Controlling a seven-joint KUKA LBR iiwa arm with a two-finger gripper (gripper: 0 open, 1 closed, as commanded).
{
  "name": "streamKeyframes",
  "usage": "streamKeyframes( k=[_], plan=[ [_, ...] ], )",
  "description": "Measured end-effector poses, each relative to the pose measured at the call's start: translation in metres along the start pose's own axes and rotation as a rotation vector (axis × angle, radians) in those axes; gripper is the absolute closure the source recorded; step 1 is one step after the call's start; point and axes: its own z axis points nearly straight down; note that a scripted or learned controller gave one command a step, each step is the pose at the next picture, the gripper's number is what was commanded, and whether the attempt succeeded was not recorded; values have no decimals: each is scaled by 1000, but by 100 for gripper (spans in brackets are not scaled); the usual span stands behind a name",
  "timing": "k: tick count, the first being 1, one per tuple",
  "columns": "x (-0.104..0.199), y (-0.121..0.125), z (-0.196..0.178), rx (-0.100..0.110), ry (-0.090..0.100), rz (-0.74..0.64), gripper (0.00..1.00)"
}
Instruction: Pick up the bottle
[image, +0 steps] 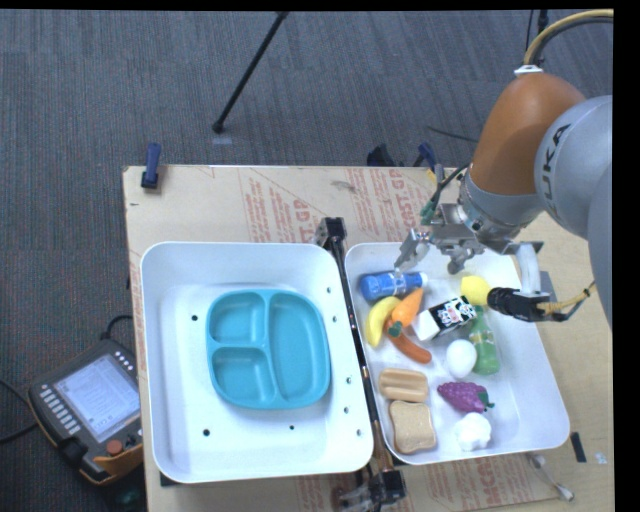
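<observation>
In the camera view we see the tool (432, 253) hanging over the right bin's (545, 400) twelve o'clock edge, its fingers spread apart with nothing between them. The blue bottle (388, 285) lies on its side just at the tool's seven o'clock, touching the banana (379, 320) and carrot (406, 307). At nine o'clock the left bin (170, 400) holds a teal tray (268, 348).

Glossy moulded plastic in both white bins (160, 300) and the smooth turquoise tray (268, 348), shiny toy-plastic skins on the blue bottle (390, 285) and banana (378, 320), bare matt printed cardboard (270, 195) along the far edge of the bench, satin grey arm (585, 160) with glossy orange band (520, 125).
</observation>
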Motion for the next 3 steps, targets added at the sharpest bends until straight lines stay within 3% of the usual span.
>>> streamKeyframes(
  k=[1, 2, 3],
  plan=[
    [1, 1, -10, 0, 1, -2, 100],
    [44, -77, -75, -1, 0, 167, 100],
    [86, -137, -95, 0, 0, 132, 100]
  ],
)
